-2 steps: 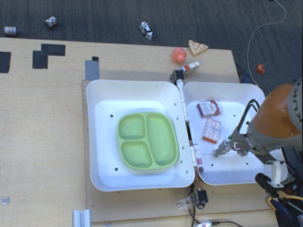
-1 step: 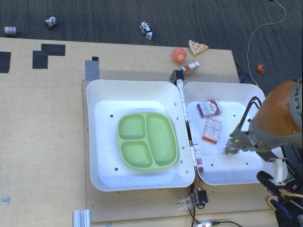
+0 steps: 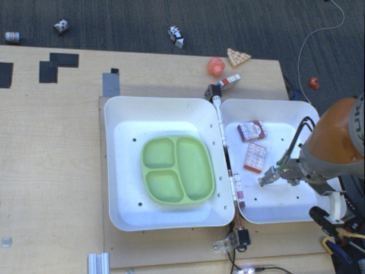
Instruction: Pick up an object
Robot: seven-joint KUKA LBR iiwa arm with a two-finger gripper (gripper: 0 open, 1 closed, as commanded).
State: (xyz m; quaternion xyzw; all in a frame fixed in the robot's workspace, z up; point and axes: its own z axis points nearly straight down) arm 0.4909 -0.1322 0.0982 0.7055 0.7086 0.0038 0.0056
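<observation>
We see two white bins on the counter (image 3: 51, 153). The left bin (image 3: 122, 153) holds a green tray (image 3: 177, 169) with three compartments. The right bin (image 3: 285, 210) holds a dark red packet (image 3: 251, 131) and, just below it, an orange-red packet (image 3: 255, 156). The pincer (image 3: 268, 178) sits low in the right bin, near the orange-red packet, apart from it; we cannot tell whether it is open or closed.

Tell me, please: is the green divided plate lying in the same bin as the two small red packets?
No, the green plate lies in the left bin, while both red packets lie in the right bin.
</observation>
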